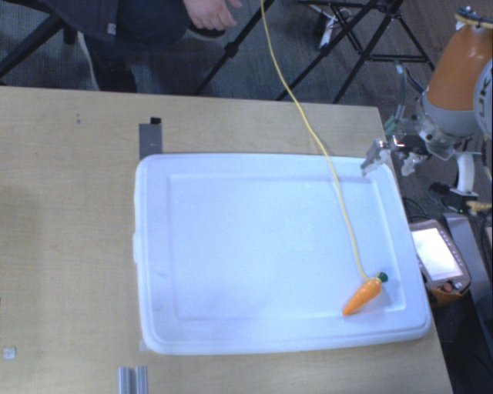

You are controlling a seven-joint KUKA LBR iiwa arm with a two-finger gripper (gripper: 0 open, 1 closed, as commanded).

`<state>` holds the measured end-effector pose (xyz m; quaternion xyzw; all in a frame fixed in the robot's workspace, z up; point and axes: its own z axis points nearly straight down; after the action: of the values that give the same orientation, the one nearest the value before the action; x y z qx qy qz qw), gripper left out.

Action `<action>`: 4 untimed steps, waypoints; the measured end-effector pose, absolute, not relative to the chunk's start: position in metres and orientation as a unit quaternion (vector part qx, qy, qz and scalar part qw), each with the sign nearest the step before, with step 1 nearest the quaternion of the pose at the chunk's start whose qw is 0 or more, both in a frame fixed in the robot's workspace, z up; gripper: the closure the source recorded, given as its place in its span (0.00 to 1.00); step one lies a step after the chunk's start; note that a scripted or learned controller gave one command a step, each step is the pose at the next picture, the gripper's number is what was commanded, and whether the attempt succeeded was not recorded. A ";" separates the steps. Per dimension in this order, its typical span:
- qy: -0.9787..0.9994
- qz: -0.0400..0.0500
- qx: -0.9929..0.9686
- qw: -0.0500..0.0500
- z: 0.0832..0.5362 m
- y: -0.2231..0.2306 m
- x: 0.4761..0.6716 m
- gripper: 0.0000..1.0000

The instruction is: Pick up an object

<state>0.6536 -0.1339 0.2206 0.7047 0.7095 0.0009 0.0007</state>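
Observation:
An orange toy carrot (361,298) with a green top lies in the near right corner of the white bin (154,254), tilted with its tip toward the front. A yellow cord (331,165) runs from the top of the view down across the bin to the carrot's green end. My gripper (380,156) hangs over the bin's far right corner, well behind the carrot and apart from it. The arm's orange band (459,65) rises above it at the right edge. Nothing is visibly held.
A wooden bench (69,231) surrounds the bin. A dark bracket (152,137) stands at the bin's far left corner. A lit tablet-like device (437,254) sits off the bench at right. A person's hand (212,11) and tripod legs (362,38) lie beyond the far edge.

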 end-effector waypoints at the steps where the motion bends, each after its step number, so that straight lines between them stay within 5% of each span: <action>1: 0.763 0.000 0.647 -0.001 0.086 -0.081 0.637 0.00; 2: 0.750 0.001 0.661 0.001 0.085 -0.113 0.522 0.00; 3: 0.754 0.001 0.656 0.001 0.085 -0.121 0.488 0.00; 4: 0.731 0.002 0.682 0.002 0.085 -0.124 0.488 0.00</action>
<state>0.4881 -0.1242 0.0849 0.6821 0.7312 0.0016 0.0016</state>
